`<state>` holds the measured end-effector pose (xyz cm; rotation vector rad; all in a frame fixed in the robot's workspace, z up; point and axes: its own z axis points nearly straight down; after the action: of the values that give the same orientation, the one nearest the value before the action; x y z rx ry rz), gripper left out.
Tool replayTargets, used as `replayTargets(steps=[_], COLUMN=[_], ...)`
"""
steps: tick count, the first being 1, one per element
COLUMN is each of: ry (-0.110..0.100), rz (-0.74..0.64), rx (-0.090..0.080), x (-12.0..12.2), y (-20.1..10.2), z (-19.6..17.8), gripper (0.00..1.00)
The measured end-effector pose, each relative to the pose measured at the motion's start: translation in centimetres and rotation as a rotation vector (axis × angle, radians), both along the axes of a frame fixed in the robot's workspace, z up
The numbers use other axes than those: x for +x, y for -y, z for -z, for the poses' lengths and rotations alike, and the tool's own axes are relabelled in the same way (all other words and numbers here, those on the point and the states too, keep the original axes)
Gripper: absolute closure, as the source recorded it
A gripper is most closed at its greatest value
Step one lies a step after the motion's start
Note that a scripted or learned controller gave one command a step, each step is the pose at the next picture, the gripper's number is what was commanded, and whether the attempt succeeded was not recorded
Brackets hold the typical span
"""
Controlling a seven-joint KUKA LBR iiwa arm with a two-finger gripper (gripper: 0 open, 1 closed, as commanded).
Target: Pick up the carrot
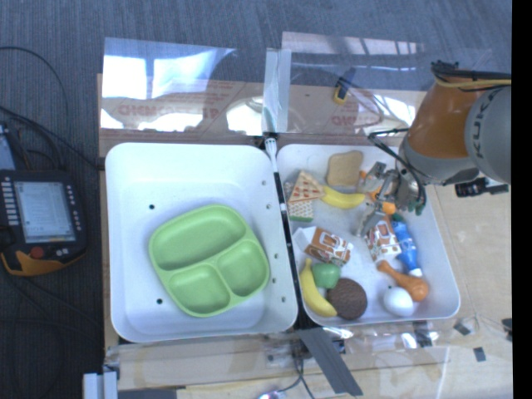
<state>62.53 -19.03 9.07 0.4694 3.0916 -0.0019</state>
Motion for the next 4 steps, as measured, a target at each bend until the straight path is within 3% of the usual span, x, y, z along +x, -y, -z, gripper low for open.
replayTargets(steps=[1,2,3,4], ry=[0.011,-0.005,-0.008,0.002], rz=[-0.002,-0.057,-0.084,-0.216], rx=[-0.004,0.000,-0.001,-0.008], x=[0.3,2.9,-3.9,-4.8], y=[-0.1,-2.3,-1.6,3.5], z=[-1.3,-7.3,-10.8,-25.6], gripper=[1.00,1.00,1.00,1.00])
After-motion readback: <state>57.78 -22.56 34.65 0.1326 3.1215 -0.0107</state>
